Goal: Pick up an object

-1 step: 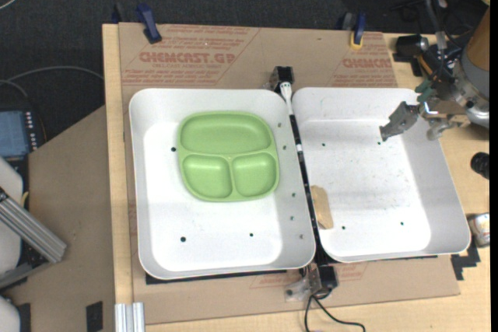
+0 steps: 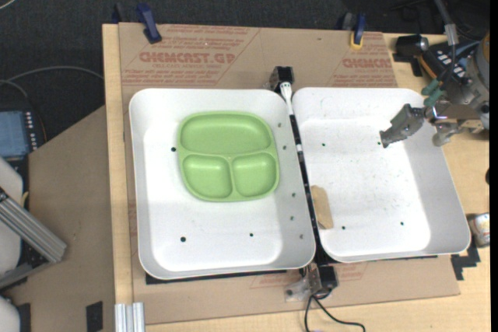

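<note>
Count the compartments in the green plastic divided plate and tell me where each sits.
3. The green plastic divided plate in the left white bin has one wide compartment at the far side and two smaller ones, near-left and near-right.

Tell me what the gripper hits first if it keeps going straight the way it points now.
Probably the bare floor of the right bin: the gripper angles down and toward the view's left over it. The green tray lies in the left bin, farther along. Depth is unclear.
</note>
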Controlling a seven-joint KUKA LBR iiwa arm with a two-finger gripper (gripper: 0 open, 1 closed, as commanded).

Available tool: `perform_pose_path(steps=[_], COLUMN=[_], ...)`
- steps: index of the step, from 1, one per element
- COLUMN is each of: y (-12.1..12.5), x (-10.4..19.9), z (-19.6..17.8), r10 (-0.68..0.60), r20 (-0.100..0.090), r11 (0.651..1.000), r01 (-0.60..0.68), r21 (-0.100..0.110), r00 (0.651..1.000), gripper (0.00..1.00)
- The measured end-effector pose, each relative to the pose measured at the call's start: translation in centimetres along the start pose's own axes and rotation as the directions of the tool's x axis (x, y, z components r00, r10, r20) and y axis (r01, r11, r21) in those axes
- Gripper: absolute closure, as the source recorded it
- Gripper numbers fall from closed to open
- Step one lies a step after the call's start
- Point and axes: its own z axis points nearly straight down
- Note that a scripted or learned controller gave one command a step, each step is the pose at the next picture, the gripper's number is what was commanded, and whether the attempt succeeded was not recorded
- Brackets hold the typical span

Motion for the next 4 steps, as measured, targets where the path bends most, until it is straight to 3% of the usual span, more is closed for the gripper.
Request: perform_pose_path(steps=[1, 2, 3, 4], y=[0.2, 0.4, 0.1, 0.3], x=[-0.3, 9.3, 16.6, 10.0], z=[-0.5, 3.6, 3.4, -5.5], r10=[0.006, -0.004, -0.003, 0.014], r20=[0.002, -0.002, -0.001, 0.002], r11=[1.0, 1.0, 1.0, 1.0], r01=[-0.006, 0.004, 0.003, -0.014], r21=[0.005, 0.016, 0.01, -0.002], r00=[1.0, 1.0, 1.0, 1.0], gripper=[1.0, 1.0, 1.0, 1.0])
